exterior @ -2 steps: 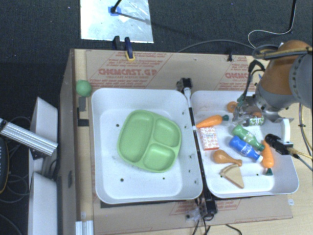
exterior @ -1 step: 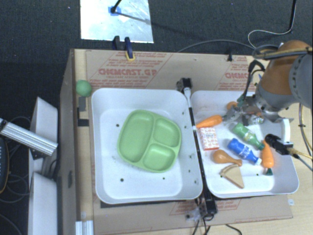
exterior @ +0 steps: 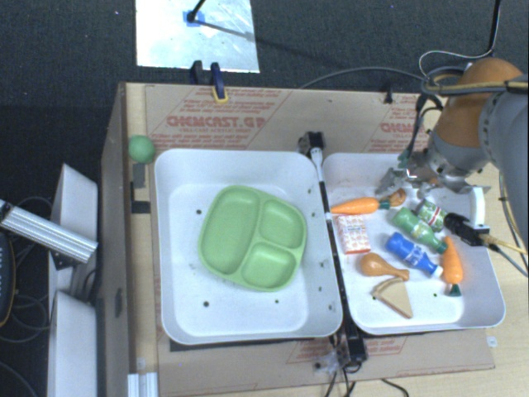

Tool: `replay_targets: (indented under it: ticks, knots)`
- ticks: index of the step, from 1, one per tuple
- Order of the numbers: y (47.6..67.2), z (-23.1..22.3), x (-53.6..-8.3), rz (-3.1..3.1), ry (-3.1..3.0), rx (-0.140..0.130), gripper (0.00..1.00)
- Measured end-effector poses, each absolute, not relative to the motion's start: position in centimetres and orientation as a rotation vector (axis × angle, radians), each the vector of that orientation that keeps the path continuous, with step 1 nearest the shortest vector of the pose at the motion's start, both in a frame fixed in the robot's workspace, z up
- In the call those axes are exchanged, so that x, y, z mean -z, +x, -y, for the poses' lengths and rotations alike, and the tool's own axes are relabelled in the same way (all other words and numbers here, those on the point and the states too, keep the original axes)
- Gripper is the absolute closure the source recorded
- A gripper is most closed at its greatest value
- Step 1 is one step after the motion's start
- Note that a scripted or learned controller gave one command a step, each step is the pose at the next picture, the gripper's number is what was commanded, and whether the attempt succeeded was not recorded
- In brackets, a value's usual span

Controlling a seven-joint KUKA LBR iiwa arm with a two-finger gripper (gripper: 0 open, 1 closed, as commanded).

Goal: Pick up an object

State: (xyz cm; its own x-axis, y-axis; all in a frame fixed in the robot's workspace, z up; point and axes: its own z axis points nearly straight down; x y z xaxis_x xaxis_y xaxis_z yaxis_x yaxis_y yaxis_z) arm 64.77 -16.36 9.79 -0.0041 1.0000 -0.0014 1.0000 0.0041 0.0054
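Bench [exterior: 248,118] of brown printed board. Two white bins side by side on it: left bin [exterior: 178,304], right bin [exterior: 479,300]. Green ball [exterior: 141,148] near left bin's far corner.

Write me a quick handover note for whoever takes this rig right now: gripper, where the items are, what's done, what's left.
Gripper: low over the far part of the right bin; nothing seen between its fingers, open or shut unclear.
Right bin: carrot at the left rim, second carrot near the right side, green bottle, blue bottle, small printed box, pear-shaped toy, bread wedge.
Left bin: green divided tray.
Done: nothing lifted yet.
Left: grasp one object and lift it.
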Motion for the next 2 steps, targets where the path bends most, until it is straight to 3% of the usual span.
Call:
replay_targets:
  ticks: [1, 2]
  knots:
    - [64.88, 16.37, -10.91, -2.223, 2.209, -0.007, 1.0]
    - [64.87, 16.36, -10.9, -2.224, 2.209, -0.007, 0.0]
